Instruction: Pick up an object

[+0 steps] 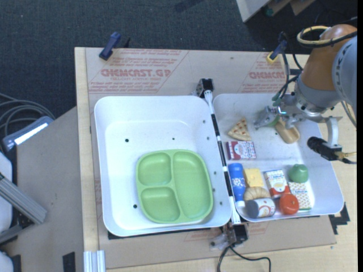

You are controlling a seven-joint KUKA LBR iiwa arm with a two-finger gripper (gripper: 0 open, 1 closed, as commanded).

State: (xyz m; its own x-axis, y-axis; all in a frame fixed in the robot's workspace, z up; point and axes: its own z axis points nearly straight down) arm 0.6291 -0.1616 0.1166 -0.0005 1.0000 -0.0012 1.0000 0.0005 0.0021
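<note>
Both white bins (113, 169) look like smooth, faintly glossy plastic. The green tray (173, 186) is matt plastic. The bench (142, 72) looks like brown protective paper with red print. The arm (329, 67) has a satin orange band and grey metal-like shell. The floor (57, 16) looks like rough dark carpet.

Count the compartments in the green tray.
3. The green tray in the left bin has two on its left side, upper and lower, and one long one along its right side.

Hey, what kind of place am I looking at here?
Probably a robot lab test bench: a robot arm reaches over two white bins, one holding toy food, on a clamped board with loose cables nearby.
</note>
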